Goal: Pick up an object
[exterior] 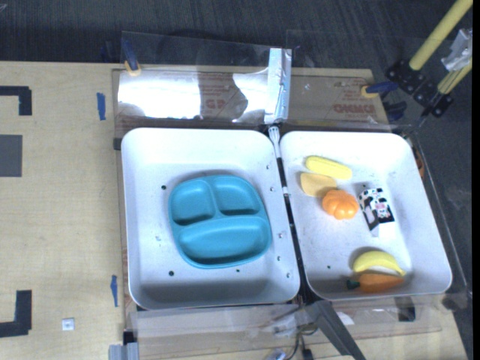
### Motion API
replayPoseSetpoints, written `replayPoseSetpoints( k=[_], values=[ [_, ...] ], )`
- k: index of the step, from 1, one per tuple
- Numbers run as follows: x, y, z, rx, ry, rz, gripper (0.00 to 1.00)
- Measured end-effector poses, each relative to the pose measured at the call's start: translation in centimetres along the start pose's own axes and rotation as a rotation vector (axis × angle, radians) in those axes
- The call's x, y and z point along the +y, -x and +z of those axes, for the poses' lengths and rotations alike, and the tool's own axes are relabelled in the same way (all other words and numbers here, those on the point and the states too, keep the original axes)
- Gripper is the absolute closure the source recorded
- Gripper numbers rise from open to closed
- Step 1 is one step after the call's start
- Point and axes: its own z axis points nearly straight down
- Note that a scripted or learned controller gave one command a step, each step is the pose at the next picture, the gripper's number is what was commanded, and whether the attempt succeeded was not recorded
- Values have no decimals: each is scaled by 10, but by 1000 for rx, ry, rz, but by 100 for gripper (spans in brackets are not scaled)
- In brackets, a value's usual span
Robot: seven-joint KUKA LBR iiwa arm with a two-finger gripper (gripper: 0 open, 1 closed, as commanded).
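We judge the pick not yet begun: every item lies loose in the right bin [427, 201]. Nearest us, at 5 o'clock in that bin, a banana [377, 261] rests on a carrot [375, 281], both close against the near wall, so there is little room on that side. Toward the centre sits an orange [340, 205], touching a yellow wedge [313, 182] at its 10 o'clock. A black-and-white block [376, 205] lies just beside at 3 o'clock, with open floor around it. Farther, a yellow oblong piece [328, 167]. The left bin [142, 163] holds a blue divided plate [219, 220]. Gripper state: we cannot tell.
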Motion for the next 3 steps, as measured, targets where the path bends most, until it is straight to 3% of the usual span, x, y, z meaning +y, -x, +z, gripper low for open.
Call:
replayPoseSetpoints(
  k=[1,2,3],
  values=[
    [32,-113,60,10,-9,-268,100],
    [32,-111,59,8,-7,-266,0],
    [-14,-132,153,10,-9,-378,0]
  ],
)
